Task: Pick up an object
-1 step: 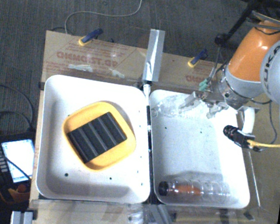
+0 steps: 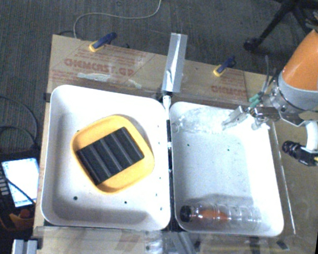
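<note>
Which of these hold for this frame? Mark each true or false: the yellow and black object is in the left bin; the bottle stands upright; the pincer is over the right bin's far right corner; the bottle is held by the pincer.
1. The yellow and black object lies in the left bin. True.
2. The clear bottle stands upright. False: it lies on its side along the near wall of the right bin.
3. The pincer is over the right bin's far right corner. True.
4. The pincer holds the bottle. False: the bottle lies apart from it, at the near wall.
</note>
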`<state>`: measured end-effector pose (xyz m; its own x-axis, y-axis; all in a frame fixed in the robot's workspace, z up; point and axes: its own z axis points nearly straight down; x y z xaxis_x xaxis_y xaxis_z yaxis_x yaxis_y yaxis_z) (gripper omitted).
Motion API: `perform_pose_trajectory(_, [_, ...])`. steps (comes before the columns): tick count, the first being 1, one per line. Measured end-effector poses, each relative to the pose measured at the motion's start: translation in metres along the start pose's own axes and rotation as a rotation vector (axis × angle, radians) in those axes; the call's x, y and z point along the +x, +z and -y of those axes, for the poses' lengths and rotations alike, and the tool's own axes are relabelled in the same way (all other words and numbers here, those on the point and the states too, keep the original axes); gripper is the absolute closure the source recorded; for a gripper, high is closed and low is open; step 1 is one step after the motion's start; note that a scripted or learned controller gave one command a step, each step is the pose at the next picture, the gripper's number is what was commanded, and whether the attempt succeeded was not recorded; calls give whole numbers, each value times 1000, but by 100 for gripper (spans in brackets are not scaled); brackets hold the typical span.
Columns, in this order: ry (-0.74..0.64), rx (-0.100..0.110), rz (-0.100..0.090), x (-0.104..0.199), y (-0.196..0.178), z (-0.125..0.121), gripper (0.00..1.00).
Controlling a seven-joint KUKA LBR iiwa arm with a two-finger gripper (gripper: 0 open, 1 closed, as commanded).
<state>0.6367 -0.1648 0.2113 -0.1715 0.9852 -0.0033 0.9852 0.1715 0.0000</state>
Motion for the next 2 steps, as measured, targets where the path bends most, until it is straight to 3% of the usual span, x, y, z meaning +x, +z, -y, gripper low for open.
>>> perform_pose_trajectory(1, [-49, 1, -3, 1, 9, 93, 0])
perform_pose_trajectory(2, [77, -1, -2, 44, -97, 136, 0])
